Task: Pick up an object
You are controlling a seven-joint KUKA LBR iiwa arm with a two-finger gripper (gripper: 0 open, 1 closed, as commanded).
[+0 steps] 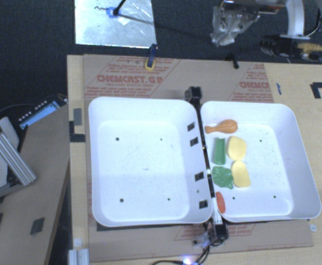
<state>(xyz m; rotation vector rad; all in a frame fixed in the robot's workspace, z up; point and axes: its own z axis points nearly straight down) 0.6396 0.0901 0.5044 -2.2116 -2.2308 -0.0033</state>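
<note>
Two white bins sit side by side on the bench: the left bin (144, 159) and the right bin (301, 164). The gripper (227, 29) hangs beyond the bench's far edge, nothing between its fingers. Along the right bin's left wall lie two yellow pieces (237, 148), green pieces (220, 150), an orange drumstick (222, 127) and a small red piece (220, 202).

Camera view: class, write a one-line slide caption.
Gripper above the bench; right bin holds toy foods, including an orange drumstick.

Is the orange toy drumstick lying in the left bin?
No, the orange drumstick lies in the right bin, near its top left corner, above the green stick and the yellow pieces.
</note>
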